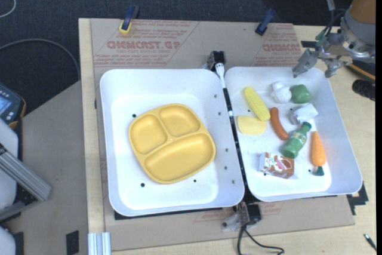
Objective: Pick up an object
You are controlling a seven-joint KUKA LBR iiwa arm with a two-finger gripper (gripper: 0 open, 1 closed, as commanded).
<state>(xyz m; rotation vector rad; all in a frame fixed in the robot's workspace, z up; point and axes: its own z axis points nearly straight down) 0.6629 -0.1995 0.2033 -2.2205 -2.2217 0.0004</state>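
White plastic forms both shallow bins, and nearest the camera in the right bin [343,179] lies a small red-and-white packet [277,165], flat on the floor beside an orange carrot [317,150] and a green bottle [296,141] that leans on its side. Just beyond them sit a pale yellow block [251,125], a reddish sausage [278,123], a corn cob [256,103], and, close together, a white lump [279,91] and a green pepper-like piece [300,93]. All are scattered loosely, mostly apart, which seems meant to leave room for fingers around any one of them (no single target is marked, so any could serve). The left bin [113,128] holds a yellow divided plate [172,142], lying flat in the middle. Farthest back, the gripper [317,63] hangs over the right bin's far rim with its fingers spread and nothing between them, so I judge no pick has begun.
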